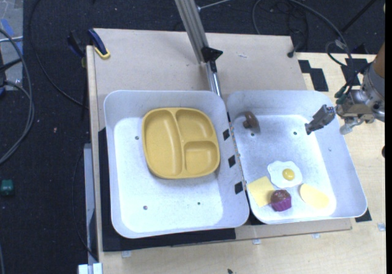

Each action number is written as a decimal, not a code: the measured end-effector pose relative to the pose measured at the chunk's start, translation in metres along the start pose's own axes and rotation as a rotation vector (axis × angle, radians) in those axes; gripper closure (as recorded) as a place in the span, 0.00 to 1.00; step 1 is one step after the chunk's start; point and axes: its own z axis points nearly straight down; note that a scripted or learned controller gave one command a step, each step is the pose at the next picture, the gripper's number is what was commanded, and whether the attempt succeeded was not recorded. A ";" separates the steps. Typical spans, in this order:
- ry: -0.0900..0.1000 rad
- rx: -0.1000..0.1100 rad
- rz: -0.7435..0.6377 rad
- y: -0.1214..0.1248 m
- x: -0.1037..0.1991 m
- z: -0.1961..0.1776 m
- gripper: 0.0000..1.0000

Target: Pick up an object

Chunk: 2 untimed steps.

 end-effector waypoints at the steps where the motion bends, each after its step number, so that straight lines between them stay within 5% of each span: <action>1: 0.000 0.002 0.002 0.007 -0.006 0.056 0.00; 2: 0.001 0.004 0.002 0.006 -0.006 0.099 0.00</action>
